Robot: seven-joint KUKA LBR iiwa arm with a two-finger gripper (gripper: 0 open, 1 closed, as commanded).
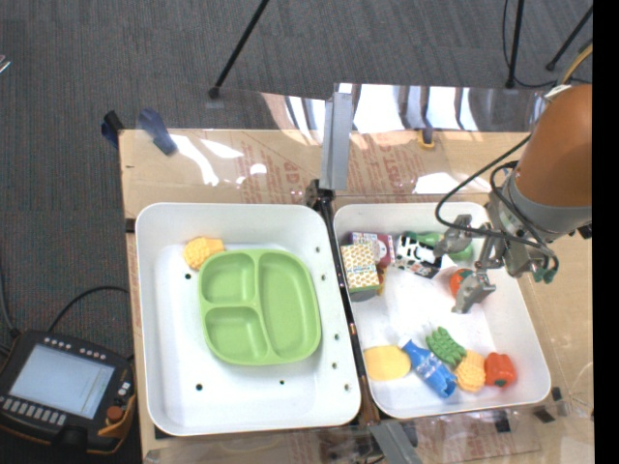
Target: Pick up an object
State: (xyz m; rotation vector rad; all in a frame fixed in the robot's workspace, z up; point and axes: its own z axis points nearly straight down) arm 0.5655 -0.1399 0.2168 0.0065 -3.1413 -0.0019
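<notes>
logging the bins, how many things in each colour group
green: 2, divided plate, bumpy toy
yellow: 3, at
blue: 1, bottle
red-orange: 2, at
printed boxes: 2, at
black-and-white: 1, cow
total: 11

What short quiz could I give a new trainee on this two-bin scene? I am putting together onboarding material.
1. True or false: the green plate lies in the left bin.
2. Which thing lies nearest the gripper?
A. the blue bottle
B. the orange toy
C. the yellow toy beside the plate
3. Fill in: the plate has ___ compartments.

Key
1. True. It lies in the left bin, with the yellow toy at its upper left corner.
2. B. The orange toy lies right beside the gripper in the right bin; the bottle lies lower in that bin.
3. Three.
</notes>
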